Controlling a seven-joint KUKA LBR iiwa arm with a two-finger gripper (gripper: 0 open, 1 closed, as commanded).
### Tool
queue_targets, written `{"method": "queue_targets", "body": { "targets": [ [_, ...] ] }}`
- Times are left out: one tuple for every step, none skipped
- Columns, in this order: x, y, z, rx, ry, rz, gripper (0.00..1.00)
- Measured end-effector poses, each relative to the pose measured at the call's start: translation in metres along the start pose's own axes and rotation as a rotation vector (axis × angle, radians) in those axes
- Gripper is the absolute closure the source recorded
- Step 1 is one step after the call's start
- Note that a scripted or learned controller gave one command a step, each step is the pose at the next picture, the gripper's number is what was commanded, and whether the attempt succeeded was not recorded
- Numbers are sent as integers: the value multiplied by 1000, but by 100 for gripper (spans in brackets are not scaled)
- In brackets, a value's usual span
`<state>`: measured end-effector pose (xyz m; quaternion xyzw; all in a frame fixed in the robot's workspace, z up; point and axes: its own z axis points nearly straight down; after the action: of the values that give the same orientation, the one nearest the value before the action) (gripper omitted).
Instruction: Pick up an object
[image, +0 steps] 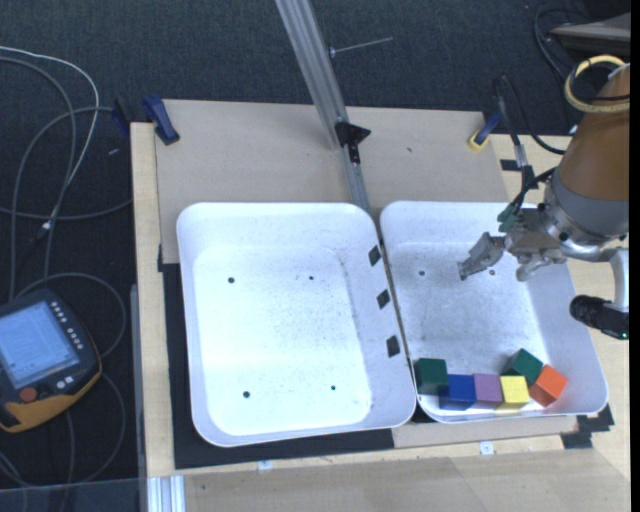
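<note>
Six small coloured cubes (490, 383) line the near wall of the right shallow white bin (455, 300). Above that bin's far half, well apart from them, the two-finger gripper (497, 260) hangs spread open, holding nothing.

Light is even and fairly bright, coming from overhead. The two shallow white plastic bins (285, 225) are the brightest areas, nearly washed out toward 9 o'clock, yet dark speckles on their floors stay visible. Shadows are soft and short, a thin one along the bins' edge toward 6 o'clock. The dark carpet (70, 120) reads dim and grainy. Focus is slightly soft throughout. The grey-and-orange arm (598, 150) at 3 o'clock looks mildly blurred.
</note>
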<state>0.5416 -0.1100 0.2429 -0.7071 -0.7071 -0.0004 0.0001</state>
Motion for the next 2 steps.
{"method": "queue_targets", "body": {
  "targets": [
    [28,36,-31,-6,0,-5,0],
    [14,129,-17,-6,-3,-3,0]
  ]
}}
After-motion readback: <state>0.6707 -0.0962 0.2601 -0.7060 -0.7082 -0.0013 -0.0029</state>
